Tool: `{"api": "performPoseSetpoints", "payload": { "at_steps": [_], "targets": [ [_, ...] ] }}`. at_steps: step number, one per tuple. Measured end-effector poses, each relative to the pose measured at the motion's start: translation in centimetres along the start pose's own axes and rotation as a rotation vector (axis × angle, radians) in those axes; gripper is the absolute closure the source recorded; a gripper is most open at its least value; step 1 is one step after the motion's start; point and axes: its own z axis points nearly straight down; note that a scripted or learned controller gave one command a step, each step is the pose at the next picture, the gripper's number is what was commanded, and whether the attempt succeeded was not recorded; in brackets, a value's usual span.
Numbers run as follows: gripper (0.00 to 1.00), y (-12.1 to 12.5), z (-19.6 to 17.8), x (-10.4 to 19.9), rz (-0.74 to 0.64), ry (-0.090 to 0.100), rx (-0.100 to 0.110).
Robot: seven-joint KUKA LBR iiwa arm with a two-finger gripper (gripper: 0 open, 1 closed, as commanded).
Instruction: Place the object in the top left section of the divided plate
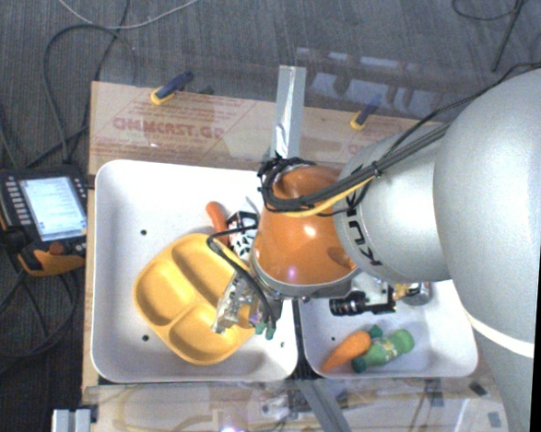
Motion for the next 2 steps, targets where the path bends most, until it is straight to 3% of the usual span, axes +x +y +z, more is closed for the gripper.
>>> {"api": "performPoseSetpoints", "payload": {
  "at_steps": [1, 2],
  "targets": [
    [1.0, -4.9, -8.6, -1.0, -0.108, 0.019, 0.012],
    [1.0, -2.6, -9.1, -0.3, 0.191, 0.018, 0.015]
  ]
}}
